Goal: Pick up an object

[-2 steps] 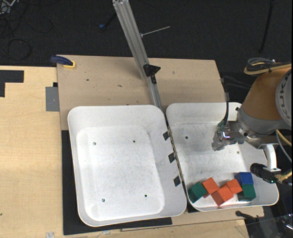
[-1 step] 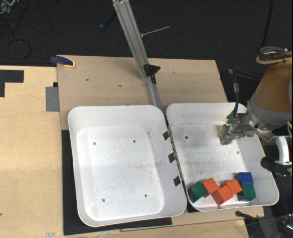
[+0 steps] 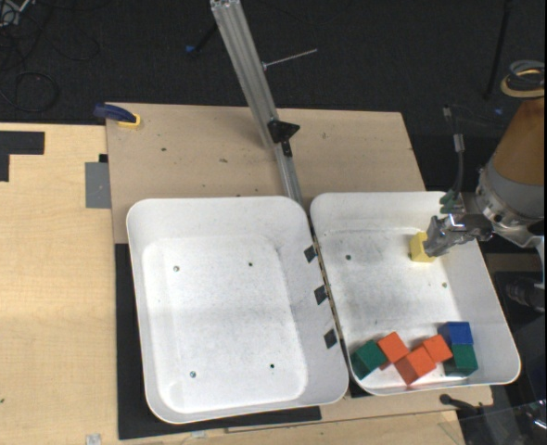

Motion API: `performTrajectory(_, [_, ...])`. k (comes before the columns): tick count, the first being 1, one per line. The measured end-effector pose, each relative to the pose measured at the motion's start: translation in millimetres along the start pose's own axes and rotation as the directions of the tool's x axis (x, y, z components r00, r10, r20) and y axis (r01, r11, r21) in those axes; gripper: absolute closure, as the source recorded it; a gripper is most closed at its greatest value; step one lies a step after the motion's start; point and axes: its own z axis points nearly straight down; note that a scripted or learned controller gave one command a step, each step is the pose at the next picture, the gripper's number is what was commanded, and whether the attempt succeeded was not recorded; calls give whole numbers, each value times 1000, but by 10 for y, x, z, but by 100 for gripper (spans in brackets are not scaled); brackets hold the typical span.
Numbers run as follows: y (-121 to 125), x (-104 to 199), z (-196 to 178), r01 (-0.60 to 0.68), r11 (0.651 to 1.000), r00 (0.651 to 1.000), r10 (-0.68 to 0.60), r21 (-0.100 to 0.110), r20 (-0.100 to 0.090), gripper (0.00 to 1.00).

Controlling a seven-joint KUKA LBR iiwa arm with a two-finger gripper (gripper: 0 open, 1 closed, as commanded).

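Gripper (image 3: 438, 239) touches the yellow block (image 3: 422, 247) near the right bin's (image 3: 385, 207) far edge; fingers' state I cannot tell. Open floor lies toward me, before the coloured blocks (image 3: 420, 352).

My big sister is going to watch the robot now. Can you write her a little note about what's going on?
Gripper: over the upper right part of the right bin, right at the yellow block. Whether it holds the block can't be told from here.
Things: the yellow block sits alone near the right bin's far side. Orange, green and blue blocks are bunched in its near corner. The left bin is beside it.
Done: the arm has reached the yellow block.
Left: a clear grasp and lift of an object.
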Motion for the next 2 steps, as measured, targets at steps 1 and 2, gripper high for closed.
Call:
performTrajectory(1, [-63,518,-80,2,1000,1000,-2,5,-4,100])
performTrajectory(2, [-38,1131,-64,4,1000,1000,-4,8,-4,100])
